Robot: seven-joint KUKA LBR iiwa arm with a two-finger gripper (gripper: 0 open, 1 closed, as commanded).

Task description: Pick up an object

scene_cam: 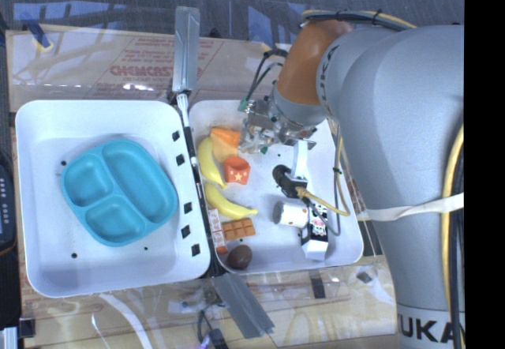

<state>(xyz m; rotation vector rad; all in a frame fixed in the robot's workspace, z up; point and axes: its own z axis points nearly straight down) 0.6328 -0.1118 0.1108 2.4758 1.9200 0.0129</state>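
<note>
**Gripper low in the right bin, over the toys**

The orange block (237, 171) with a star lies just below-left of the gripper (258, 136), touching the banana (215, 182). An orange wedge (224, 138) sits beside the gripper's left. Right bin (347, 249) holds them.

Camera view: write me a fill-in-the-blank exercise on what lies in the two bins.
1. The blue divided plate lies in the ____ bin.
2. The orange cube carries a white ____ on its face.
3. The banana lies along the right bin's ____ side.
4. The gripper hangs over the ____ bin.

Missing words: left; star; left; right
</note>
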